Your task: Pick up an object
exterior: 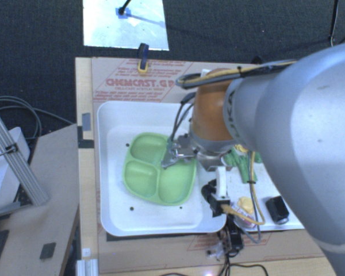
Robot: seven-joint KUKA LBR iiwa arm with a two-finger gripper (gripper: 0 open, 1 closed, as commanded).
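The light is bright and even, and it seems to come from above. The white bin [112,154] shines almost plain white, so its walls are hard to tell apart. A soft shadow lies on the bin floor just beside the green plate [155,171]. The big grey arm [305,154], right of the bin, looks blurry. The whole picture is a bit grainy.

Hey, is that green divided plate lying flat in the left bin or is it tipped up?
Flat. The green divided plate rests on the floor of the left bin, its three compartments facing up.
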